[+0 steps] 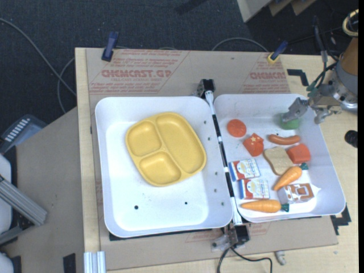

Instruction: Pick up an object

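Observation:
The right bin (pixel 335 178) holds toy food: a red tomato slice (pixel 236 128), a red pepper (pixel 254 145), a sausage (pixel 283 139), a red block (pixel 298 153), a bread slice (pixel 277 161), two carrots (pixel 287 177) (pixel 263 206) and small cartons (pixel 245 168). A green piece (pixel 288 119) lies at the bin's far right. My gripper (pixel 308 110) hangs over that far right corner, open. Its left finger (pixel 296 107) is just above the green piece, and nothing sits between the fingers.
The left bin (pixel 114 198) carries a yellow divided plate (pixel 165 148). A black rail (pixel 219 147) runs between the bins. Clamps (pixel 109 45) (pixel 277 52) sit on the cardboard base's far edge.

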`<state>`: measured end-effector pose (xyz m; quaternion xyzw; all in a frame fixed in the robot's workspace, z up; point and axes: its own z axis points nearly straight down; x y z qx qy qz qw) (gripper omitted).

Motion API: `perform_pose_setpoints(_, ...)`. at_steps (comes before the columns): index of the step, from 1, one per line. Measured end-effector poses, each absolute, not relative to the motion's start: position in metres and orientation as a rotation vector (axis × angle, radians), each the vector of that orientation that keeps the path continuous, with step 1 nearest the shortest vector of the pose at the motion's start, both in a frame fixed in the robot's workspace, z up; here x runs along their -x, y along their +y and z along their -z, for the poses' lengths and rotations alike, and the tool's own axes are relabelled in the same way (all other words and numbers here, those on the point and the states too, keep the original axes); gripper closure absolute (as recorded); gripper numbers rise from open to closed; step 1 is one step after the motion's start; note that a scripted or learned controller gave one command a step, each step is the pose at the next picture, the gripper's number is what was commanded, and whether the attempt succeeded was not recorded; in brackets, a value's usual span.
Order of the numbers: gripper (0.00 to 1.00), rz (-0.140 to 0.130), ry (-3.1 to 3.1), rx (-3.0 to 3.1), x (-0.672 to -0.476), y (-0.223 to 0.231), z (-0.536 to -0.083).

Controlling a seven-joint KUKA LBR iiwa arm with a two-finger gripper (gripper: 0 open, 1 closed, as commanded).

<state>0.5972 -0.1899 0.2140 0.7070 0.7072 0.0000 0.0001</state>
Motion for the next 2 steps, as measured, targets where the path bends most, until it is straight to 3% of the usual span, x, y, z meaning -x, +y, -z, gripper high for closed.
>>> perform_pose_setpoints(1, 0.0, 0.001, 2.223, -2.22, -0.643, -0.205, -0.105)
perform_pose_setpoints(2, 0.0, -0.003, 2.222, -2.219, -0.667, -0.158, -0.088)
